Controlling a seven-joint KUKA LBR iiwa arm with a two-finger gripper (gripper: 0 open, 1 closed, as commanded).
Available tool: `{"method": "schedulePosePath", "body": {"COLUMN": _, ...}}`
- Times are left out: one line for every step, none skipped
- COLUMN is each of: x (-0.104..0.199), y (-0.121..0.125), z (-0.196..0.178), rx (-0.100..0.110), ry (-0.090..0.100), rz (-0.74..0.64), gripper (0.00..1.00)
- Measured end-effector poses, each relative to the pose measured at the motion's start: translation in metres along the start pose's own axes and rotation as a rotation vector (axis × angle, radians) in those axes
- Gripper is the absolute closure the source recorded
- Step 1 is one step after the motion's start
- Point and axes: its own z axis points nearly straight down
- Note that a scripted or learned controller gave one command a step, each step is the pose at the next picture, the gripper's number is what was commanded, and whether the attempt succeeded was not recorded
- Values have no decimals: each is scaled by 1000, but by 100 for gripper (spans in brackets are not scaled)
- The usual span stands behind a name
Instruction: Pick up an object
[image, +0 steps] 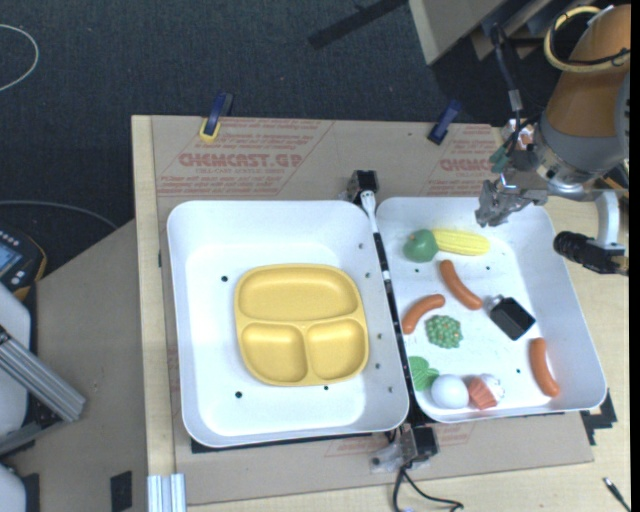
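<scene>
Tool (494, 210) hovers above the corn cob (461, 241) in the right bin (570, 300); grip state apparently indeterminate.

Even overhead light, soft shadows, mild glare on white bins (190, 300), slightly blurry.

Dark carpet floor (150, 60), brown board bench (300, 150) (blue clamps (215, 115))

Wooden bench (150, 300), two white bins (190, 300) side by side; apparently paper-covered
</scene>
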Motion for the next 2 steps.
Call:
{"method": "schedulePosePath", "body": {"x": 50, "y": -12, "z": -13, "rx": -1, "ry": 0, "rz": 0, "gripper": 100}}
{"method": "schedulePosePath", "body": {"x": 107, "y": -26, "z": -20, "rx": 0, "ry": 0, "rz": 0, "gripper": 100}}
